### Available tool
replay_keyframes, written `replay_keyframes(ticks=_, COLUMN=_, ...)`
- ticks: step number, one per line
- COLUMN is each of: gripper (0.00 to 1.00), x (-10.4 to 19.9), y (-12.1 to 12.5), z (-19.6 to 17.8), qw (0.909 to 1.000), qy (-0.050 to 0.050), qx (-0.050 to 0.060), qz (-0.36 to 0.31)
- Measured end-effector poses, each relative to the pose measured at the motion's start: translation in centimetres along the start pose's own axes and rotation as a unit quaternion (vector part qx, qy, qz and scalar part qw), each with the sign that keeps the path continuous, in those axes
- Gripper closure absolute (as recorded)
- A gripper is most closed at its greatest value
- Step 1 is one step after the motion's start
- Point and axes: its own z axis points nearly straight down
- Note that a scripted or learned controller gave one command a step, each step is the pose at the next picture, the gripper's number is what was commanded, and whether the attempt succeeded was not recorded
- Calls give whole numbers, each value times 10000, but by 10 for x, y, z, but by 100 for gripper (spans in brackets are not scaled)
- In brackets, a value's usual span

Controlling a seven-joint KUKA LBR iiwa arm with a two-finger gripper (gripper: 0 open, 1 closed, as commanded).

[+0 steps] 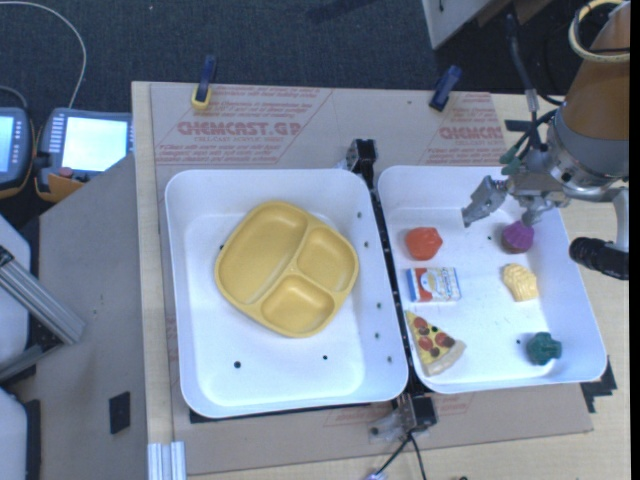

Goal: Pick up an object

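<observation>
The tool (503,200) sits over the far part of the right bin (570,363), coming off the grey arm (600,118) w/ its orange band. Grey fingers (480,204) splay out to the left side of it; can't tell how far apart they are, & nothing shows between them, so no grip on anything as far as I can see.

Purple item (517,235) lies just beside the tool, on the near side & a bit right, close under the wrist; can't tell if they touch. Red item (423,242) is near the tool too, toward the near-left. Further toward me from the tool: a small carton (432,285) w/ blue & red print, then a pizza slice (437,345) by the bin's near-left corner. Yellow corn-like piece (519,281) lies nearer me than the purple one, apart from it. Green item (543,348) is well apart from the tool, at the near-right of the bin. All six rest on the bin floor, none touching another.

Left of the tool, across the divider, the left bin (200,368) holds a yellow plate (286,268) w/ three compartments, lying flat, well apart from the tool. Both bins sit on a brown board (250,128) on the desk.
</observation>
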Motion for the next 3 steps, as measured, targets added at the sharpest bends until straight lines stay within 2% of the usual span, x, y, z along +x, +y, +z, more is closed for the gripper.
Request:
replay_keyframes(ticks=1, gripper=0, x=0, y=2, z=-5, qw=10000, qy=-6, qx=-50, qz=-10)
replay_keyframes(ticks=3, gripper=0, x=4, y=1, z=82, qw=10000, qy=0, qx=-18, qz=-6)
